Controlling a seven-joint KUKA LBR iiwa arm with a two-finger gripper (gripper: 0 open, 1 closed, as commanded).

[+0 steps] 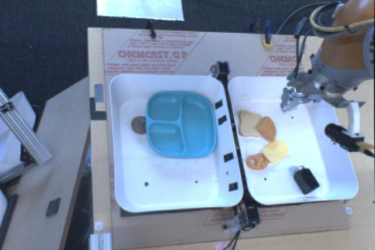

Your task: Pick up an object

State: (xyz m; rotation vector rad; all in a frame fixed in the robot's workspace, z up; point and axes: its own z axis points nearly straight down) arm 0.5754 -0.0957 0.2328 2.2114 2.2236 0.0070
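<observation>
Bench, right bin [345, 184] | my gripper [291, 99] upper right, finger state unclear | toast slice [249, 122] just lower-left of it.

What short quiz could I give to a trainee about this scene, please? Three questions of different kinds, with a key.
1. True or false: the blue tray lies in the right bin.
2. Which thing lies nearest the front edge of the right bin? A) waffle B) black block C) pretzel
3. Fill in: the small round disc lies by the tray's ____ side in the view.

Key: 1 false, it lies in the left bin. 2 B. 3 left.

The gripper is above the right bin's far part.
</observation>
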